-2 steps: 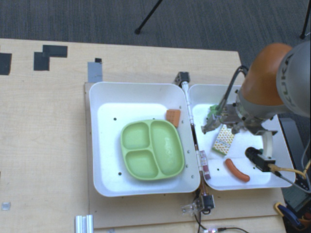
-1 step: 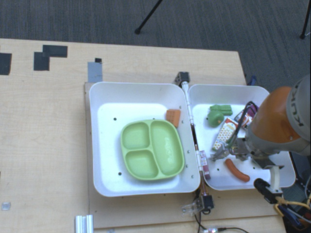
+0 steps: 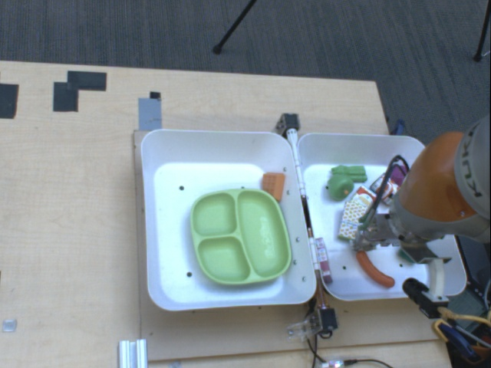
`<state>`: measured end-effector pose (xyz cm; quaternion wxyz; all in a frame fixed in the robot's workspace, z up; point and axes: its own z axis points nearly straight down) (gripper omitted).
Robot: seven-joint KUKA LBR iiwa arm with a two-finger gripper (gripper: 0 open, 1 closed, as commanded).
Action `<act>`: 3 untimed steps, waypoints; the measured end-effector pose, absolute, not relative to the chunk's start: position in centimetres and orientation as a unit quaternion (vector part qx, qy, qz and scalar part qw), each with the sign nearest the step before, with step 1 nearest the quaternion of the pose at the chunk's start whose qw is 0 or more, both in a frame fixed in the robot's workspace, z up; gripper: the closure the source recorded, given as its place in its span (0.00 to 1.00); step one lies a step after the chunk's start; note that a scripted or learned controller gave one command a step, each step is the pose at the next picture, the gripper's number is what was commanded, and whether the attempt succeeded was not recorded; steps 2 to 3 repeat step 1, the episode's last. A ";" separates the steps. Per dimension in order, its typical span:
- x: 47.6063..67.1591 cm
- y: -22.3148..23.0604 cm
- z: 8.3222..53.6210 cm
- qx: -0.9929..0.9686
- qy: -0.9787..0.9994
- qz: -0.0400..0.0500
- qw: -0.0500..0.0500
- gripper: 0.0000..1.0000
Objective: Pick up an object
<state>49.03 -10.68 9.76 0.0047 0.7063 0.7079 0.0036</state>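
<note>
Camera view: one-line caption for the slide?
KUKA arm's gripper lowered into the right bin over a red sausage-shaped toy; green divided plate fills the left bin.

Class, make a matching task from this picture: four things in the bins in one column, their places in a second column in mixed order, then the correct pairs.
1. green divided plate
2. small orange block
3. green toy
4. red-orange sausage-shaped piece

A. right bin, far end
B. middle of left bin
C. right bin, near end
D. left bin, against the divider

Pairs: 1-B, 2-D, 3-A, 4-C
</note>
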 end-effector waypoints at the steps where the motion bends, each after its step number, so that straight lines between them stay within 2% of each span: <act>1: 48.8 -1.1 18.5 0.705 0.709 0.002 0.001 1.00; 3: 48.8 -1.1 18.5 0.705 0.709 0.002 0.001 1.00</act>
